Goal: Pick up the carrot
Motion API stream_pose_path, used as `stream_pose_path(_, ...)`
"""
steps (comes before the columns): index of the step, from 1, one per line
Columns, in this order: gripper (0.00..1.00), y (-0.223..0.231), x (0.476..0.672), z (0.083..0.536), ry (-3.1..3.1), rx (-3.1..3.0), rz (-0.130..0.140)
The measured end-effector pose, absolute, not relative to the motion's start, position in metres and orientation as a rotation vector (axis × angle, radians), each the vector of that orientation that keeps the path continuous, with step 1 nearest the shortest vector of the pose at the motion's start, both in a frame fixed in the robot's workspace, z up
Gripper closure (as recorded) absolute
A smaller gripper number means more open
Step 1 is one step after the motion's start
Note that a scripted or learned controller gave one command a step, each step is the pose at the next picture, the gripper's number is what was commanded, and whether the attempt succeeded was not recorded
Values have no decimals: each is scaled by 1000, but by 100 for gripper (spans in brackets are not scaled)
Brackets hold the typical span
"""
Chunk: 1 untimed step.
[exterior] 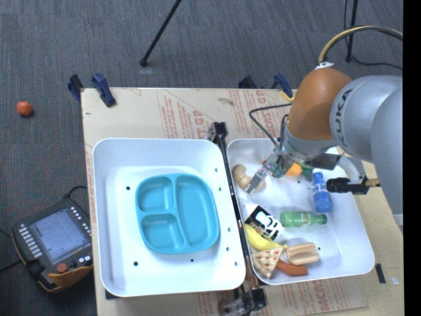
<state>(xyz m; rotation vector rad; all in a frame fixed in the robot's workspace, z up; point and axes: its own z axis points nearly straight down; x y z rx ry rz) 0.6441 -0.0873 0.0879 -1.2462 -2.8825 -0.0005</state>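
Under the two bins, a cardboard-topped bench stands on dark carpet. Left bin holds a blue divided plate with bare floor around it. Right bin is crowded; the gripper, fingers slightly spread, hangs near its back-left wall. An orange carrot lies just beside it, ungripped.

Arm: bulky rounded links, smooth grey shell.
Band: glossy orange dome above the wrist.
Marking: dark "KUKA" lettering on the grey shell beside the orange.
Cables: yellow hose arching overhead; thin black lead looping near the wrist.
Gripper: slim, pale metal.
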Motion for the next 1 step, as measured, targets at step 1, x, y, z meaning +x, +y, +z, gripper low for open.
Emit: stream_pose_path(1, 0, -163, 640, 113, -2891, -1234, 0)
